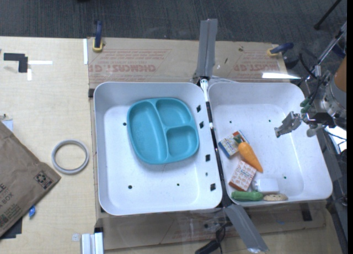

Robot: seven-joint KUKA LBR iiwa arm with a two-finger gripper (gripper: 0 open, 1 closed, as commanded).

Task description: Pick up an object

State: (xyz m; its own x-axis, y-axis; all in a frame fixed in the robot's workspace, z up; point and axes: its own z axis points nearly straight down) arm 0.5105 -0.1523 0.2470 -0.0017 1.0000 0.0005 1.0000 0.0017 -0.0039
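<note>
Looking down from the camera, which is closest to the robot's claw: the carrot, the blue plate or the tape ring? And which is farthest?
From the gripper:
1. Carrot, right bin, just left and below it.
2. Blue plate, left bin.
3. Tape ring, on the bench beyond the left bin.

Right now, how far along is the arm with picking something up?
Nothing looks picked yet: the carrot, snack box and cucumber all lie in the right bin. The gripper hangs over that bin's right side, apart from them. Reaching, grasping and lifting remain.

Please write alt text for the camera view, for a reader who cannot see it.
A gripper hangs over the right bin, apart from the carrot and small packets lying near its left wall. The left bin holds a blue divided plate.
</note>
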